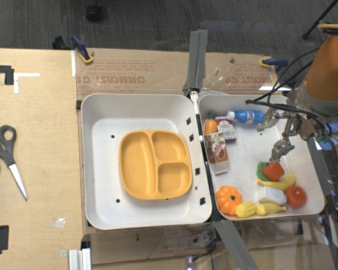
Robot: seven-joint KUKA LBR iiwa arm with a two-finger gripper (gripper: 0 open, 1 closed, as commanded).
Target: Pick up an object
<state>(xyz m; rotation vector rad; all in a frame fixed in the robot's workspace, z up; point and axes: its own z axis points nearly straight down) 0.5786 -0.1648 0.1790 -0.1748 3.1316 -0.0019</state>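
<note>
So the arm comes in from the right and the pincer hangs low over the right bin, tips pointing down at the pile of toy food in that bin's near right corner. Honestly I can't tell how far open it is: the metal bits blur together from this angle, and I can't make out anything pinched in it. Its tip sits right at the top edge of the red and green piece, maybe touching, maybe just above, can't say which.

Around that piece, all packed close:
- a yellow banana-ish thing just under it
- a white lump below that
- a red tomato to the right
- another yellow piece along the near wall
- a small orange pumpkin at the near left corner

Over by the left wall of the same bin there's a flat brown packet with a carrot at its far end, and a blue and white bottle lying on its side near the far wall.

Left bin has a yellow divided tray sitting in the middle. Scissors lie off on the bench at the far left.
</note>
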